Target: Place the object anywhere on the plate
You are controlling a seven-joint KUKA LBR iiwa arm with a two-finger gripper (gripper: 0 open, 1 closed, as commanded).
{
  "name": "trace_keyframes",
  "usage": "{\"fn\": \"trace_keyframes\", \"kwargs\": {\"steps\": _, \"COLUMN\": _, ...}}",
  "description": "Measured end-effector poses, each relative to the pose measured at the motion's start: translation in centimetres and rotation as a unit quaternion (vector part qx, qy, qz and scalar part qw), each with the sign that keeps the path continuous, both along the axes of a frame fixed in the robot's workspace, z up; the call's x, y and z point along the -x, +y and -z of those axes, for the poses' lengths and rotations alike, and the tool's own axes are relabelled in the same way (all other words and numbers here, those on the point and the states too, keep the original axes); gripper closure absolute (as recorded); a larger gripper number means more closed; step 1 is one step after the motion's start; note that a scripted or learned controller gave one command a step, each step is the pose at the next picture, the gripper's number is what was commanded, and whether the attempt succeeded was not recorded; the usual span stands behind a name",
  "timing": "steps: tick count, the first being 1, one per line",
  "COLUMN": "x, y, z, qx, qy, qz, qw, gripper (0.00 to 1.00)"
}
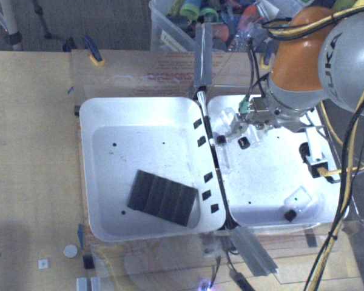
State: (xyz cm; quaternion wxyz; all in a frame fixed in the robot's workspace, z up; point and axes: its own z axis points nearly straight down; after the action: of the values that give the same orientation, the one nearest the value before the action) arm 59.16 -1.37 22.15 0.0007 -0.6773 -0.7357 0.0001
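A dark ribbed rectangular plate (162,197) lies tilted on the floor of the left bin (109,120), towards its front. In the right bin (261,180) a small pale, translucent object with a black end (296,204) rests near the front right corner. My gripper (238,128) hangs over the back left corner of the right bin, close to the divider between the bins. It is far from both the pale object and the plate. The grey arm with its orange band (297,47) reaches in from the right above it.
A black bracket (306,152) sits at the right bin's right wall. Black tabs (206,177) line the divider between the bins. A clear tub of colourful toys (224,8) stands behind the bins. Cables (343,180) hang on the right.
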Motion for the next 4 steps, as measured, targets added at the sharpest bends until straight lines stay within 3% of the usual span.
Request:
{"fn": "trace_keyframes", "kwargs": {"steps": 2, "x": -5.6, "y": 14.9, "z": 5.6, "qx": 0.0006, "qy": -0.001, "qz": -0.024, "qw": 0.9997, "gripper": 1.00}}
{"fn": "trace_keyframes", "kwargs": {"steps": 3, "x": -7.5, "y": 21.5, "z": 5.3, "qx": 0.0008, "qy": -0.001, "qz": -0.082, "qw": 0.9966, "gripper": 1.00}}
{"fn": "trace_keyframes", "kwargs": {"steps": 4, "x": -7.5, "y": 22.9, "z": 2.4, "qx": 0.0008, "qy": -0.002, "qz": -0.167, "qw": 0.9859, "gripper": 1.00}}
